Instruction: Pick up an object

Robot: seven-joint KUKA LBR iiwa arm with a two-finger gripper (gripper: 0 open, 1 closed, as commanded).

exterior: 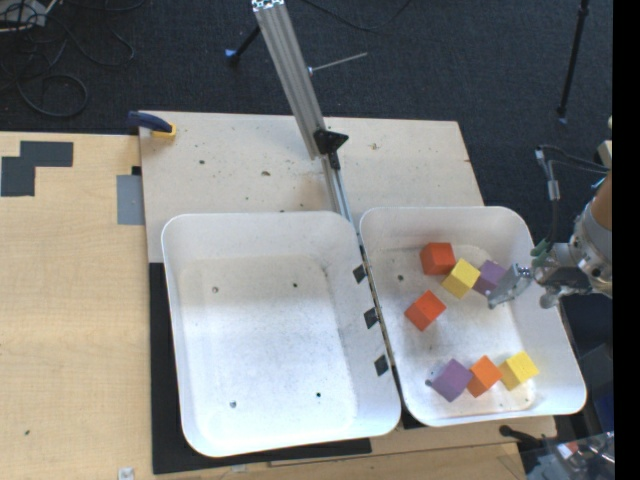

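Purple block in right bin, upper part, close to the far-right wall; touching or just beside a yellow block on its left. End effector at the purple block's lower right edge, metal fingers low over the bin; whether block sits between the fingers, cannot tell, and finger spread cannot be made out either. Arm entering from the right over the bin rim, grey wrist partly visible.

Orange-red block just up-left of the yellow one. Second orange-red block lower, near the bin's left wall, apart from the rest. Row of three along the bin's near side: purple, orange, yellow, each touching the next.

Left bin speckled with dark dots. Black clips along the seam between the two bins. Slanted aluminium bar rising from the back of the worktop. Blue-and-yellow clamp at worktop's far-left corner.
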